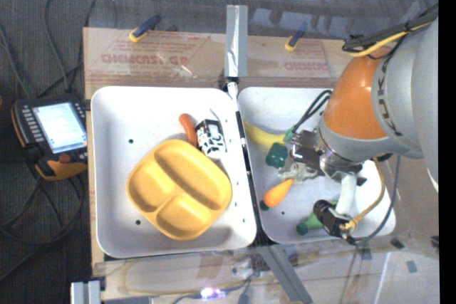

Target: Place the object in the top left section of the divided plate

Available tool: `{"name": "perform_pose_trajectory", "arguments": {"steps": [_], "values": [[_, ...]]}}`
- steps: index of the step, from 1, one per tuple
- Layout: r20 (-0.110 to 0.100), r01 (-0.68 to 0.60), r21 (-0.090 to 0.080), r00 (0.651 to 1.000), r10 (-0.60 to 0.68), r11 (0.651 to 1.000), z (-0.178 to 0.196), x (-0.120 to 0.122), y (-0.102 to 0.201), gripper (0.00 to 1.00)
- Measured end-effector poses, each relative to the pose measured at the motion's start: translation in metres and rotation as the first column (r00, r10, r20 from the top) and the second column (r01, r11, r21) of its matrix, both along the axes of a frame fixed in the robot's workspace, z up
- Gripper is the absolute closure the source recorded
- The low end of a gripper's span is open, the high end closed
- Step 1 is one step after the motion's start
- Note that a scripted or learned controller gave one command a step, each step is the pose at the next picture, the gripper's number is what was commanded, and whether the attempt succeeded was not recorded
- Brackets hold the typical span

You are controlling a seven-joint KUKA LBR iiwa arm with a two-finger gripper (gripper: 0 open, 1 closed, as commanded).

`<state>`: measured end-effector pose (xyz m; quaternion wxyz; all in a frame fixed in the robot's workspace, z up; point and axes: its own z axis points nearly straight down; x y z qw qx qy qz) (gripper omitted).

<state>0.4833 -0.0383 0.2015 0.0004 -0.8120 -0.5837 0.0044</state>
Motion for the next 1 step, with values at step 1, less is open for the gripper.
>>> {"name": "perform_pose_trajectory", "arguments": {"steps": [1], "values": [[-0.002, -0.133, 0.004, 0.991, 0.133, 0.991, -0.0208, -0.0008, 0.0609, 1.00]]}}
